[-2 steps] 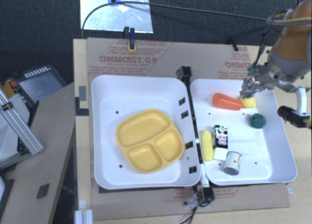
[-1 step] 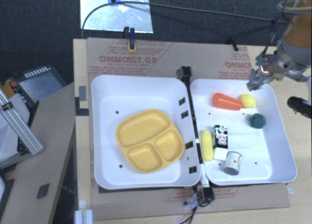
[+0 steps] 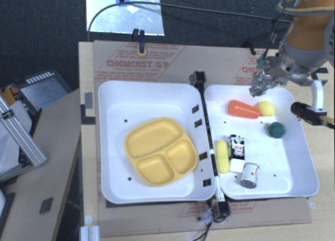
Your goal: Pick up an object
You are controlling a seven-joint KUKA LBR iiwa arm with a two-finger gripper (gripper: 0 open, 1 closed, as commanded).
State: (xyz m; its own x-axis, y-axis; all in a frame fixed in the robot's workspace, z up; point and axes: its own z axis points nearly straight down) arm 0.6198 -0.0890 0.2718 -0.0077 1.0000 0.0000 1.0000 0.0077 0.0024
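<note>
We see the two-finger metal gripper (image 3: 258,89) over the far edge of the right white bin (image 3: 298,182), just above the orange plastic carrot (image 3: 243,109) and small yellow lemon (image 3: 266,109); we cannot tell its opening.

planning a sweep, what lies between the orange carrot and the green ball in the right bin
A yellow lemon lies beside the carrot; past it, bare bin floor up to the green ball, per the camera view.
</note>
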